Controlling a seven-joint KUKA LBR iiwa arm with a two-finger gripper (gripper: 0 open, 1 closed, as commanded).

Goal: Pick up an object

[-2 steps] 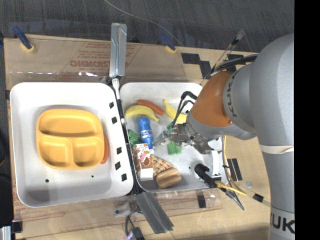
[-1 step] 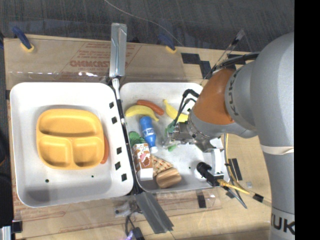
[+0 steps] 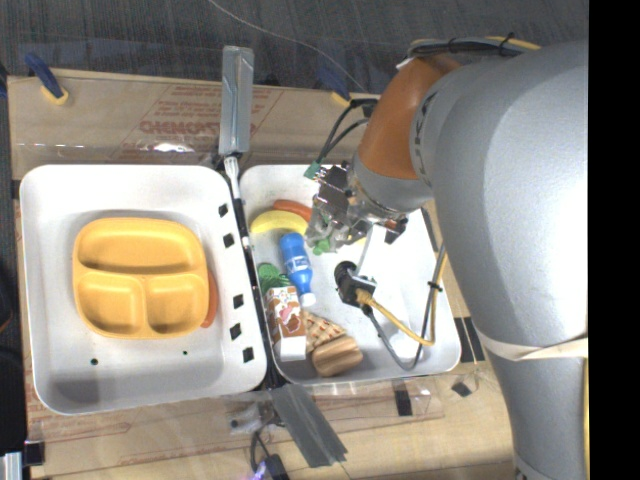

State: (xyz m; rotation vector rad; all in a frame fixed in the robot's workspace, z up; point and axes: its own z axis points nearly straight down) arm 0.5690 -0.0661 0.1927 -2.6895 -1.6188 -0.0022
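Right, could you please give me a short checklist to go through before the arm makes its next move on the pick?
1. Objects in reach: ok, blue bottle, banana and carton lie in the right bin.
2. Gripper above the pile: ok, beside the bottle's top.
3. Object between fingers: cannot tell.
4. Cable away from the objects: ok, it loops over bare floor.
5. Yellow tray out of the way: ok, in the left bin.

Tray [image 3: 140,273] in left bin [image 3: 40,268]; bottle [image 3: 296,264] in right bin [image 3: 440,343].
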